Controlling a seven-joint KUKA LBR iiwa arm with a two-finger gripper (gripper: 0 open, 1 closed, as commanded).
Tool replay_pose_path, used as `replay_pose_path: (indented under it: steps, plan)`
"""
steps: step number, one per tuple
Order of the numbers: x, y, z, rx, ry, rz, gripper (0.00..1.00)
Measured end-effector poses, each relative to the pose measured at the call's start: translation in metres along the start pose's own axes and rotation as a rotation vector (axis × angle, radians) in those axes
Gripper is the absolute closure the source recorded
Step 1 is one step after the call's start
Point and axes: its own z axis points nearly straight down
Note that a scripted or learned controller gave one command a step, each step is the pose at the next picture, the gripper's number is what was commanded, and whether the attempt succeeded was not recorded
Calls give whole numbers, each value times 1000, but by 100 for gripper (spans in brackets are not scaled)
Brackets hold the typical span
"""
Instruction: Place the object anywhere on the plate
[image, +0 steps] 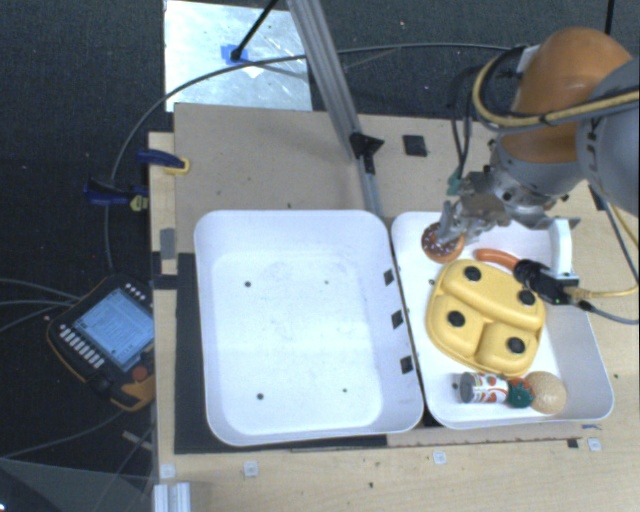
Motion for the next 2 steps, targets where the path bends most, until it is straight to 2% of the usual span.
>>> replay_pose_path:
  steps: [2]
  plan:
    - [94, -52, -4, 1, 1, -1, 100]
